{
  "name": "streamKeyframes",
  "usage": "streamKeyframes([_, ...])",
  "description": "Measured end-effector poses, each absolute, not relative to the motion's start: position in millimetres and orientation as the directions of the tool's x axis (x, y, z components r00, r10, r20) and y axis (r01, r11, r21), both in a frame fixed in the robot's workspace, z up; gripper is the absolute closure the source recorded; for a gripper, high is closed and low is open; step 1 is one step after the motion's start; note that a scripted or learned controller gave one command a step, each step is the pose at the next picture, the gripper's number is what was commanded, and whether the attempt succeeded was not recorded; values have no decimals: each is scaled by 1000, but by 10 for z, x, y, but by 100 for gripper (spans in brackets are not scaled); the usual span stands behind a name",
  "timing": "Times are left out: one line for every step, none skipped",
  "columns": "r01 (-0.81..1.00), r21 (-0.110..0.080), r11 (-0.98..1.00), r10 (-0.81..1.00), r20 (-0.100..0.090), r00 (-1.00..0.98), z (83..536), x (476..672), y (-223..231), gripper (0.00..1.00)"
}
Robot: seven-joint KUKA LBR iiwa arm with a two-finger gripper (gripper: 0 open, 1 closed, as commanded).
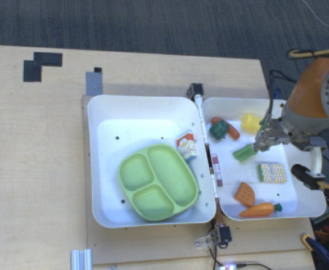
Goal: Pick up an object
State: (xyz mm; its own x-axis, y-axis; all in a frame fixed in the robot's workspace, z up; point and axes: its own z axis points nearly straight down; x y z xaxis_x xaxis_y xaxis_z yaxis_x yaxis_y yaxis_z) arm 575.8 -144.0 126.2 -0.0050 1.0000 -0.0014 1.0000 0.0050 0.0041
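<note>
The right bin (307, 207) holds several toy items. A green block (243, 153) lies tilted near its middle. My gripper (262, 142) hangs at the block's upper right end, touching or just above it. Behind the gripper sits a yellow piece (250, 121). A dark green and orange vegetable (222, 129) lies at the back left. A patterned green and white card (273, 172) rests to the right of the block. An orange cracker (244, 194) and a carrot (258, 210) lie near the front wall.
The left bin (105, 151) holds a light green divided plate (158, 181) and a small printed carton (186, 145) leaning at the plate's back right. The grey arm with its orange band (313, 89) comes in over the right bin's right side.
</note>
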Motion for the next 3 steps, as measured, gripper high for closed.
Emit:
streamKeyframes([1000,4,4,1000,-2,-4,1323,6252,-1987,100])
streamKeyframes([1000,19,6,1000,-8,-5,1166,6514,-2040,100])
streamKeyframes([1000,14,5,1000,-6,-5,1143,6502,-2035,0])
